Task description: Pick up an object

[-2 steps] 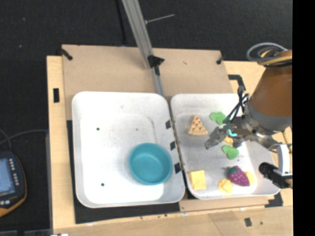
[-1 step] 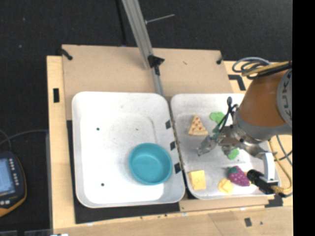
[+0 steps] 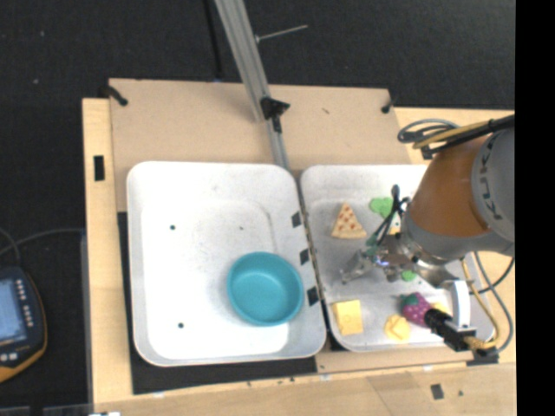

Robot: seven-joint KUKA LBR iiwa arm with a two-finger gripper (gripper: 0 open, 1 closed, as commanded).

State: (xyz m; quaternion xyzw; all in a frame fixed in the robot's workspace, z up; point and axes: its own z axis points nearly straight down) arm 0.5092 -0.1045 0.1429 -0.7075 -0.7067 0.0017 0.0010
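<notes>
From my station I see a tan wooden bench [image 3: 191, 120] on a black floor [image 3: 69, 33]. Two shallow white bins sit side by side on it, the left bin [image 3: 173, 180] touching the right bin [image 3: 329, 180]. A slanted aluminium rail [image 3: 243, 42] runs from the top edge down to the seam between them. A control pendant [image 3: 17, 319] with a lit screen lies at the far left, off the bench.

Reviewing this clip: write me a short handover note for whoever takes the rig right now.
Gripper: low in the right bin, over bare floor; I see nothing between its fingers.
Right bin: waffle-like wedge, green piece, yellow block, small yellow piece, purple piece.
Left bin: teal bowl.
Done: no pick visible.
Left: grasp and lift one object; the wedge and yellow block look nearest.
</notes>
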